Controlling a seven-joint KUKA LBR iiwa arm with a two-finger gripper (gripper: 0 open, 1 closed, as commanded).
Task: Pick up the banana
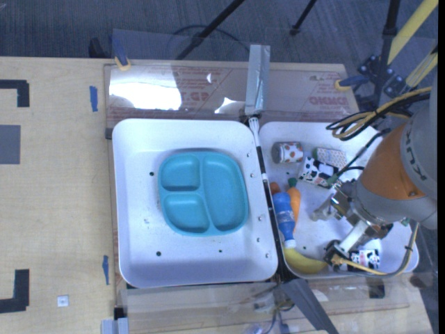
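Banana [304, 260]: yellow, curved, lying flat along the near edge of the right bin [402, 266], at that bin's near-left corner. Darker, browner at its right tip. Not lifted.

Just right of that tip: gripper [338, 254], low in the bin, pointed toward the banana's right end. Cannot tell the state of the pincer, nor whether it touches the fruit. Beside the gripper, toward the near-right: small white block with black patches [366, 258], partly hidden by the wrist.

Just above the banana, touching or nearly so: blue bottle with white cap [284, 220], lying lengthwise along the left wall, cap toward the banana. No readable label. Beside the bottle: orange carrot-shaped piece [295, 204], also lengthwise.

Farther back in the right bin: small can on its side [288, 152], label too blurred to read; black-and-white spotted cow-pattern item [319, 172].

Arm [400, 176]: grey, orange band above the wrist, entering from the right, cables looped over it.

Left bin [132, 186]: white, holding a teal divided plate [204, 191] with three compartments, centred.

Behind both bins: clear panel [177, 89] with faint red lettering, mirrored and unreadable. Bench [49, 207] light wood, black tape marks [17, 92] at left.
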